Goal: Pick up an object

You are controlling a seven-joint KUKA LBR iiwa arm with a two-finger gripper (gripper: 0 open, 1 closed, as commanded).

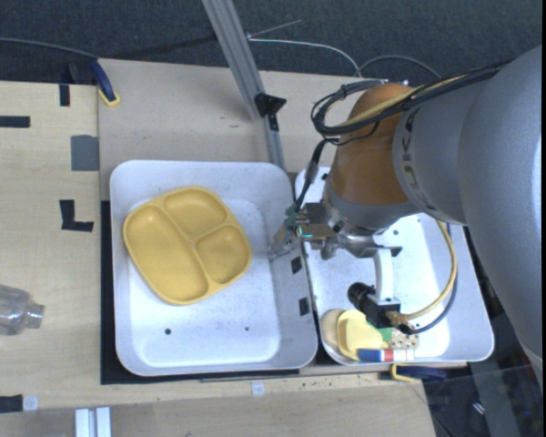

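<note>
Gripper (287, 239) sits low at the divide between your two bins, right over the inner wall of the left bin (127, 244). Whether it is parted or closed you cannot tell from this view — the wrist and its fittings crowd it, and nothing can be seen held in it.

Just to the camera-left of the tool lies the yellow divided plate (187, 242), flat on the left bin's floor, three compartments up, its near rim close to the tool but apart from it. That is the nearest object you have.

Behind the tool, toward the camera's right, the arm's grey body with the orange band (369, 153) covers much of the right bin (469, 321). Below and to the right of the tool, in the front corner of that bin, you see a pale yellow object (350, 333) with a small red-white-and-blue piece (387, 356) at its front edge — their exact shapes are hard to make out beside the black fitting and the yellow cable.

Far to the left of the tool, outside both bins, a clear plastic bottle (5, 308) lies on its side on the bench (182, 126).
</note>
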